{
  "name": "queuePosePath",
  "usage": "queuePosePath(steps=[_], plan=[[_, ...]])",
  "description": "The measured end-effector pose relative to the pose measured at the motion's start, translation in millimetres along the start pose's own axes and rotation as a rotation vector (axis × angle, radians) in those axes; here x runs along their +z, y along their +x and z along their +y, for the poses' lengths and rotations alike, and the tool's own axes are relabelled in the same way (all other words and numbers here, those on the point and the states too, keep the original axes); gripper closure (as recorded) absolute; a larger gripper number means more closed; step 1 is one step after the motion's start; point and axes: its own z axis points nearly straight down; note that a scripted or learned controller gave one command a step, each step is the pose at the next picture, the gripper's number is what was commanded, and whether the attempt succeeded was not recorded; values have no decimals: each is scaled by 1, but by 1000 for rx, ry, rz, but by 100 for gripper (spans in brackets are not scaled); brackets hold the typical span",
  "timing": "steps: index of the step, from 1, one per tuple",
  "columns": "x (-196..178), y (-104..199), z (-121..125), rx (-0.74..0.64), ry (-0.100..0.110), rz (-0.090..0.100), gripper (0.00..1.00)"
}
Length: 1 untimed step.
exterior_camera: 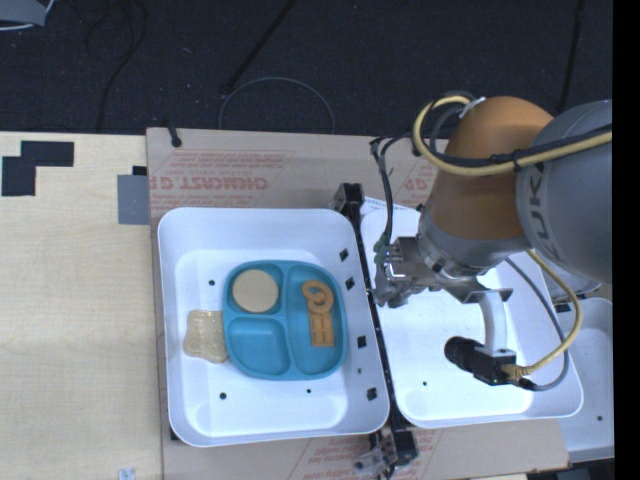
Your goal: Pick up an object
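I see the arm over the right bin, right of the blue tray. Tray holds a round disc and wooden key; pale sponge touches its left edge.

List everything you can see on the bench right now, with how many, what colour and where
bins: 2, white, side by side on the bench
tray: 1, blue with compartments, in the left bin
disc: 1, tan, round, in the tray's upper left compartment
key: 1, tan wood, in the tray's right compartment
sponge: 1, pale yellow, on the left bin's floor against the tray's left edge
board: 1, brown cardboard with red print, under the bins
arm: 1, grey with an orange band, over the right bin
gripper: 1, dark metal, by the right bin's left wall
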Motion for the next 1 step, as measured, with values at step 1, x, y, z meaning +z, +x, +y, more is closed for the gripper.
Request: queuePosePath(steps=[1], plan=[[7,49,-15,0,1,-1,100]])
